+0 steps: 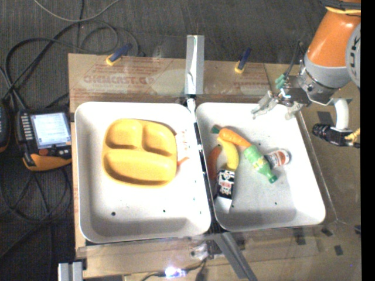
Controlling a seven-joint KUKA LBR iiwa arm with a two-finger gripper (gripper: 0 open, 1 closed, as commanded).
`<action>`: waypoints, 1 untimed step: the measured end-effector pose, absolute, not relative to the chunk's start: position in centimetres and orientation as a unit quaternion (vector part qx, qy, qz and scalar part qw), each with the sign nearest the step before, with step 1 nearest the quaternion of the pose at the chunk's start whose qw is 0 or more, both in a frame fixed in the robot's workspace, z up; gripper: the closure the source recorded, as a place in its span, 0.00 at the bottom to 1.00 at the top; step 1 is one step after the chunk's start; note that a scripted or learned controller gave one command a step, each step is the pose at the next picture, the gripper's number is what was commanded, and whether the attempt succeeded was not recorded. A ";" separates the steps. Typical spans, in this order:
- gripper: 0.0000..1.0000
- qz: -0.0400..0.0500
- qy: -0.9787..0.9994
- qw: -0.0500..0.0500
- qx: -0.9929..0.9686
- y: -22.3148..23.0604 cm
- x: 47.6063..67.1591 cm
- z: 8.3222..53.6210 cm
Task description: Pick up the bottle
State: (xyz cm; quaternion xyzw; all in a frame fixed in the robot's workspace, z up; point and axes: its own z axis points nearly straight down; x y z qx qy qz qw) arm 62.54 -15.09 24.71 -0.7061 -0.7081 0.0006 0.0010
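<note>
A green bottle (258, 162) lies on its side in the middle of the right bin (304, 206), its neck pointing toward the front right. A yellow banana (232, 156) lies just left of it and a small clear jar with a red band (279, 157) just right of it. My gripper (275, 108) hangs over the bin's far right corner, well behind the bottle. Its two fingers are spread open and nothing is between them.
An orange carrot (232, 136) lies behind the banana. A small dark labelled container (226, 184) and a reddish-brown piece (214, 154) rest against the right bin's left wall. The left bin (94, 215) holds a yellow divided plate (140, 151).
</note>
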 end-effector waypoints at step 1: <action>0.00 -0.008 -0.626 -0.011 -0.780 -18.8 58.5 13.1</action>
